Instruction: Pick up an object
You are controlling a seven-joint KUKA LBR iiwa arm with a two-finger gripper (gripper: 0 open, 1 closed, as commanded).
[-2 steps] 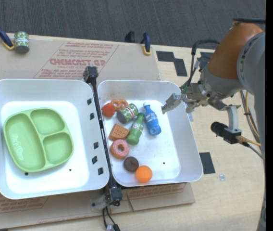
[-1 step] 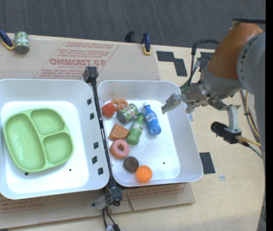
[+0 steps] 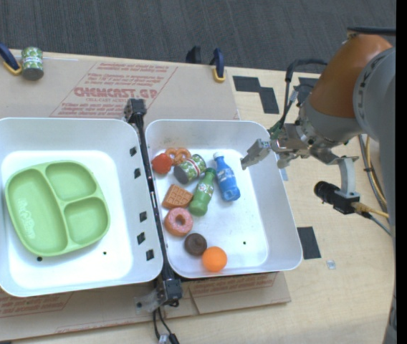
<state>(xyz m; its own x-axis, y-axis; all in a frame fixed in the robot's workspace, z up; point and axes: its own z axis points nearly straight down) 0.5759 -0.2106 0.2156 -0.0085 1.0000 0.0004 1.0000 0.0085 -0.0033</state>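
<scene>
The right bin (image 3: 279,206) holds several toy foods: a blue bottle (image 3: 225,178), a green bottle (image 3: 203,192), a small can (image 3: 190,168), a red tomato (image 3: 162,163), an orange ring (image 3: 179,154), a waffle piece (image 3: 177,196), a pink donut (image 3: 179,222), a brown donut (image 3: 195,244) and an orange (image 3: 214,259). My gripper (image 3: 268,162) hovers over the bin's upper right corner, to the right of the blue bottle. Its fingers stand apart with nothing between them.
The left bin (image 3: 3,142) holds a green divided plate (image 3: 56,206). A black divider with clips (image 3: 146,192) runs between the bins. Cardboard (image 3: 117,84) lies behind them, with blue clamps and a small can (image 3: 32,61) at the far left.
</scene>
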